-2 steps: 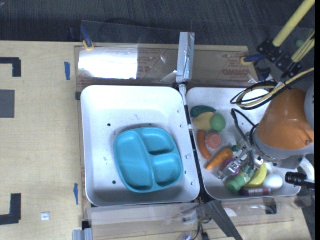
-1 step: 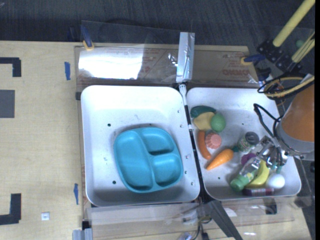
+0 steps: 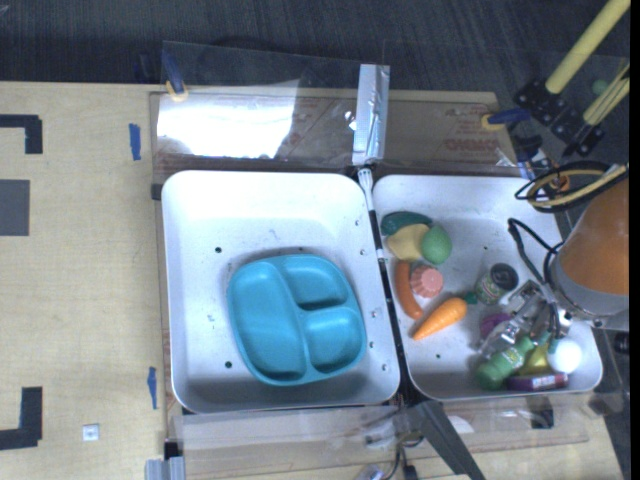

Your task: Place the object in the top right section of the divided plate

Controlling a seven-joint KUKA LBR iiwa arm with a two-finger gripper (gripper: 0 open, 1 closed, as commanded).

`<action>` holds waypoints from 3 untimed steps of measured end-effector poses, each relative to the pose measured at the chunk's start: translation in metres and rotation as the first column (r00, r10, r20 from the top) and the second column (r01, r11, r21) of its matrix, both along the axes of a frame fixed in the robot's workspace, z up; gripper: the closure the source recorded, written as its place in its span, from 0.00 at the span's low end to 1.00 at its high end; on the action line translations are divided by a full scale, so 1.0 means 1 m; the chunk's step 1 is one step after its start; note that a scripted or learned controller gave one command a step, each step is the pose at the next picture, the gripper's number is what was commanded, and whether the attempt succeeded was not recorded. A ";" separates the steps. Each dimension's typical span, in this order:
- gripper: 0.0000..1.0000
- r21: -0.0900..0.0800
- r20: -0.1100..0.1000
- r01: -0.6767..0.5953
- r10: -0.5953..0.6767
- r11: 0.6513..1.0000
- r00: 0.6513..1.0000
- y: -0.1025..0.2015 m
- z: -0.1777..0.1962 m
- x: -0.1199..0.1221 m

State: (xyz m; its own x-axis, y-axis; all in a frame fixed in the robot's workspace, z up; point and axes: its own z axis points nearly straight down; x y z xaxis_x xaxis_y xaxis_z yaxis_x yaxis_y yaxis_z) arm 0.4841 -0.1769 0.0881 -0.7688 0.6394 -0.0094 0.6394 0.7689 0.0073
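Pale wooden table (image 3: 80,298), two shallow white bins side by side on it toward the right edge. Left white bin (image 3: 200,218): holding a blue divided plastic plate (image 3: 296,316) with three sections, set a little right of the bin's middle and toward its near edge, all sections bare. Right white bin (image 3: 470,208): crowded with small toy foods. Grey arm with an orange band (image 3: 598,243) reaching in over that bin's right edge, wrist bent down toward the near right corner. Metal two-finger gripper (image 3: 522,316) low among a clutter of small items at that corner; cannot tell whether spread or pressed together, nor whether anything sits between. Orange plastic carrot (image 3: 440,317) lying slantwise near the bin's middle, thick end toward the gripper, well apart from the plate. Orange-rimmed round piece with a pink top (image 3: 418,282) just beside the carrot, close to the bin's left wall. Yellow lumpy toy (image 3: 407,239) and green round toy (image 3: 435,244) touching each other near the far left corner, with a dark teal piece (image 3: 400,220) just behind. Small dark round tin (image 3: 494,284) between carrot and gripper. Green bottle-like toy (image 3: 497,364), purple bits (image 3: 492,323) and a white ball (image 3: 566,355) bunched by the near right corner, beside the gripper.
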 end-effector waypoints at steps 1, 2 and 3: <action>1.00 -0.003 0.000 -0.033 0.033 0.999 0.999 -0.014 0.186 0.091; 1.00 0.001 -0.011 -0.216 0.216 0.976 0.976 -0.015 0.162 -0.003; 1.00 -0.001 -0.005 -0.215 0.215 0.977 0.977 -0.015 0.172 -0.001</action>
